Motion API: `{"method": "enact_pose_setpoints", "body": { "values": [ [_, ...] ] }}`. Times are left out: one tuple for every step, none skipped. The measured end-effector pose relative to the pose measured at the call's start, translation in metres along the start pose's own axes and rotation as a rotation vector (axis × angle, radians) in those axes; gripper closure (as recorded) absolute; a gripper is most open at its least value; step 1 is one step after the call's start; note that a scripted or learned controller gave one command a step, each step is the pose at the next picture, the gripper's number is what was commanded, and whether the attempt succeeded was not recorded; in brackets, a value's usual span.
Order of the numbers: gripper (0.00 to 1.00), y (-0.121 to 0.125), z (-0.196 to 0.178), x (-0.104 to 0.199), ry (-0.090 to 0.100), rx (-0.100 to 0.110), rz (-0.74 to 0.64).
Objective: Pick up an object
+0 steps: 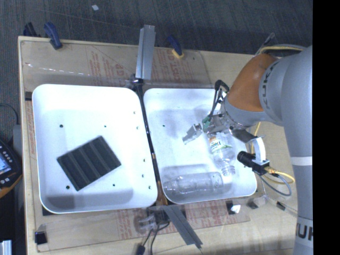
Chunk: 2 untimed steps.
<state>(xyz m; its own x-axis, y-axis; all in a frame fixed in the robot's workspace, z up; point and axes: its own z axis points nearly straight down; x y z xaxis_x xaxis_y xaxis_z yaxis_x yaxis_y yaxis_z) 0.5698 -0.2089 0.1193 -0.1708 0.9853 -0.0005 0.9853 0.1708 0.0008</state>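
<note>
My gripper [192, 133] hangs over the middle of the right bin [159, 102], pointing left, open, with nothing between its fingers. Just right of it and under the wrist lies a small clear bottle [221, 152] with a green-and-white label. A larger clear plastic bottle [194, 184] lies on its side along the bin's front wall. In the left bin [48, 97] a black ribbed rectangular slab [88, 162] lies flat near the front.
The grey arm with its orange band [252, 86] reaches in over the right bin's right wall. A black fitting with cables [254, 162] hangs at that bin's right edge. A metal bar [145, 52] stands behind the divide between the bins.
</note>
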Motion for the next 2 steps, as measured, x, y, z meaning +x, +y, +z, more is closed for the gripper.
{"method": "enact_pose_setpoints", "body": {
  "values": [
    [0.00, 0.0000, 0.0000, 0.0000, 0.000, 0.000, 0.000],
    [0.00, 0.0000, 0.0000, 0.0000, 0.000, 0.000, 0.000]
  ]
}}
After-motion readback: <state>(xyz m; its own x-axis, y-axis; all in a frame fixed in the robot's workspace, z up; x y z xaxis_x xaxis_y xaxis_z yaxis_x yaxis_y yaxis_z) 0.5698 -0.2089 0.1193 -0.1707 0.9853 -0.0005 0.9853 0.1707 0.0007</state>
